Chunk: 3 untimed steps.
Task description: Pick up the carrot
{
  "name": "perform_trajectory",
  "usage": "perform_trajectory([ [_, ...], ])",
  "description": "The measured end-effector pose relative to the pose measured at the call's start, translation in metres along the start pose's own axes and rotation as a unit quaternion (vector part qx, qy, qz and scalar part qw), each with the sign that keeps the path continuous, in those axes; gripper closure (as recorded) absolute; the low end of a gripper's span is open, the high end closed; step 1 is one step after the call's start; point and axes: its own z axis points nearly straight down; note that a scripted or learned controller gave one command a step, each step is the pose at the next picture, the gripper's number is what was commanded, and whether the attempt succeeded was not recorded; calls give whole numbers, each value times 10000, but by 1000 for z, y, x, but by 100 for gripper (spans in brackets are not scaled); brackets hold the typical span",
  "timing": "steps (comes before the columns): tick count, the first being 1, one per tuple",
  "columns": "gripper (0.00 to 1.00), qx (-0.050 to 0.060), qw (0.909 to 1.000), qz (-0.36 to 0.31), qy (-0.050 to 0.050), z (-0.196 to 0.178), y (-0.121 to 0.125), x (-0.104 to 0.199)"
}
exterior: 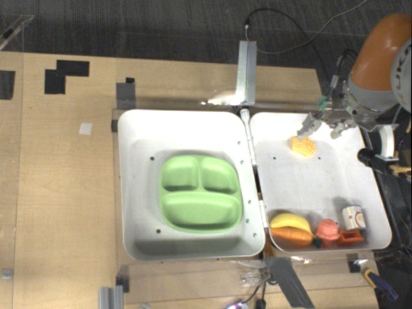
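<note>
Wood counter (58, 192) with two white bins side by side, dark carpet behind it. Nearest the camera, along the front wall of the right bin (335, 179), there's a row of stuff: a banana (290, 222) with the carrot (293, 236) tucked right under it, touching, in the front left corner. Just right of those sits a pink toy (328, 229), then a small orange block (351, 237), then a little can (353, 217) standing slightly behind.

Left bin (138, 172) has a green divided plate (201, 193) sitting about in the middle.

Further back in the right bin there's a yellow waffle-looking piece (304, 147) near the rear wall. The jaws (325, 126) hang just above and to the right of it, parted a bit, nothing between them as far as I can see. So the carrot is well apart from the jaws, clear across the bin toward the front and a little left.

Grey arm with the orange band (380, 50) comes in from the top right. A black cable (302, 31) loops over the carpet at the back.
</note>
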Motion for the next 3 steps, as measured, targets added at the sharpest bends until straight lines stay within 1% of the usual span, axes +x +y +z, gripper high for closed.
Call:
perform_trajectory([
  [1,0,-22,9998,183,-6,101,15,-31],
  [2,0,-23,9961,879,-2,100,33,-61],
  [3,0,-6,9841,1774,0,89,32,-47],
])
